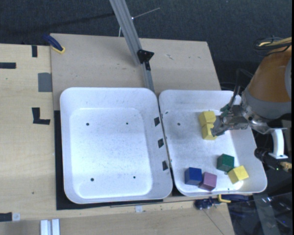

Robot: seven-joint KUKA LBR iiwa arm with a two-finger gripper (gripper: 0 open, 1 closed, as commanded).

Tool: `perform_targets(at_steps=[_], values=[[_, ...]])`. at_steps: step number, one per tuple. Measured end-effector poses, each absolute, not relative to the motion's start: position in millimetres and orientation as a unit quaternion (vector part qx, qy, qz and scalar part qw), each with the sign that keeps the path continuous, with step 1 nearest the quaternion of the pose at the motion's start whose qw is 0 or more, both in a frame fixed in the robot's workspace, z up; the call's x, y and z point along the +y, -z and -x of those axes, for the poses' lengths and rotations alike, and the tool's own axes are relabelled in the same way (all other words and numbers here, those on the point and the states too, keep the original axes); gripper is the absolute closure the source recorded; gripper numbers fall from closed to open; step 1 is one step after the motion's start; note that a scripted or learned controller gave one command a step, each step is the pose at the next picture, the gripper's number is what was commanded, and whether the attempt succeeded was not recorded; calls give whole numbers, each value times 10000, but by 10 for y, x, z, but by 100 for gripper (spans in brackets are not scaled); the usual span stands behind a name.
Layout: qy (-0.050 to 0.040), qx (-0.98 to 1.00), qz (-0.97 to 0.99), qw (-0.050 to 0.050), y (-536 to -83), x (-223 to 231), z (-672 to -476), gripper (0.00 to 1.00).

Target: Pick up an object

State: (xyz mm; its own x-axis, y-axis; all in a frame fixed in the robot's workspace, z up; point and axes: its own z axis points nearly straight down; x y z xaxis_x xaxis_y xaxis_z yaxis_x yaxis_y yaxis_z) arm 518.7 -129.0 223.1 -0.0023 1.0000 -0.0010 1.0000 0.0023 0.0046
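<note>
In the right bin (186, 106) a yellow block (206, 124) lies toward the upper right. My gripper (219, 127) is low at that block's right side, touching or nearly touching it. Further down the same bin lie a green block (226, 162), a smaller yellow block (238, 173), a blue block (193, 176) and a pink-purple block (208, 180). The arm comes in from the right, its orange band (272, 77) above the wrist.
The left bin (108, 141) stands beside the right one. A slanted metal rod (130, 28) runs from the top down to the gap between the bins. Black clips sit on the shared rim (160, 142).
</note>
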Motion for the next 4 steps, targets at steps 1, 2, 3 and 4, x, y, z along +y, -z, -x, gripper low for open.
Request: perform_targets(at_steps=[1,2,3,4], values=[[-1,7077,-7065,0,-2327,-1285,-5192,100],[5,7092,-7050,-17,-2217,-758,-5128,100],[-3,7104,-7038,-12,-2256,-122,-5143,100],[-4,7099,-7043,-9,-2368,379,-5113,100]])
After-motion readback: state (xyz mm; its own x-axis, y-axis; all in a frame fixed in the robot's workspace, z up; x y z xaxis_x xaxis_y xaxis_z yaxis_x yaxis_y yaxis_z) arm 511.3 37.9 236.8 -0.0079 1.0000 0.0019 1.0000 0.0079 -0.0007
